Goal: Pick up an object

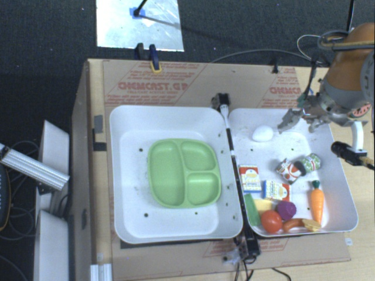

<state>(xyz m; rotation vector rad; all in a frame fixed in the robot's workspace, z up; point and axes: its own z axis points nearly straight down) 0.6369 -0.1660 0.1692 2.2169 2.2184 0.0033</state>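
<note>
Dark carpet surrounds the table (176,78). Tool (300,119) hovers over the right bin's (345,215) far edge, fingers spread apart, gripping nothing. Just beside it lies a white egg (263,133); nearer the front, a carrot (317,202) and tomato (271,221). Left bin (126,174) holds a green tray (183,172).

A robot lab: a desk (176,78) topped with printed cardboard carries two white bins (132,127) clamped in place, toy food (316,204), loose cables (258,54) and dark carpet (41,40) around
</note>
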